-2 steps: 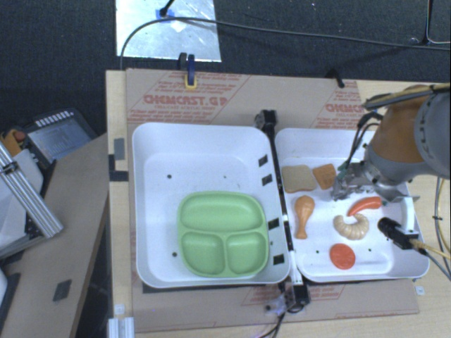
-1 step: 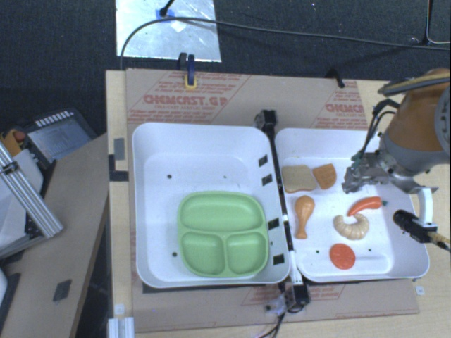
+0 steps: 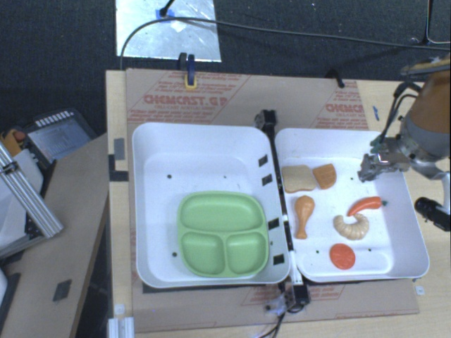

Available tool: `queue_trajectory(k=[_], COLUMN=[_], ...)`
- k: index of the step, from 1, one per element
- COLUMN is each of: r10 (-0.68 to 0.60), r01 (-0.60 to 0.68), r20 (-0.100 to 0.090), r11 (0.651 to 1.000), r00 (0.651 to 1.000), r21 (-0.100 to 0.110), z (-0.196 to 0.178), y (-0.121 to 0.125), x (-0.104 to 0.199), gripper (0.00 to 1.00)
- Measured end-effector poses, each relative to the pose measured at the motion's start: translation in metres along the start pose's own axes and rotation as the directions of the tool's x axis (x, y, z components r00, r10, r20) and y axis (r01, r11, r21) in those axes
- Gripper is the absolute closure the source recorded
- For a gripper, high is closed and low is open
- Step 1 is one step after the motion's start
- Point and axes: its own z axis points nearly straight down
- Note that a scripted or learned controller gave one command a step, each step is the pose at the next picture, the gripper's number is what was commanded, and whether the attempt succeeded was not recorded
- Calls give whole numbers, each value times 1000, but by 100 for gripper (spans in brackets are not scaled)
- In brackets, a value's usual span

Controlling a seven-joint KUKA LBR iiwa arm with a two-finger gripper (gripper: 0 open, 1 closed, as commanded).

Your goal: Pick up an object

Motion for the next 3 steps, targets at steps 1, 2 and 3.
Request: queue_trajectory(k=[1,2,3], r10=[-4,-9,-8], r01=[4,9,8], r20=[-1,-4,-4], r11=[1000,1000,1000], r00=[1000,1000,1000], r21=[0,7,7], z=[-63,-53,-55], y=[2,4,0], x=[5,68,115], gripper=[100,100,100])
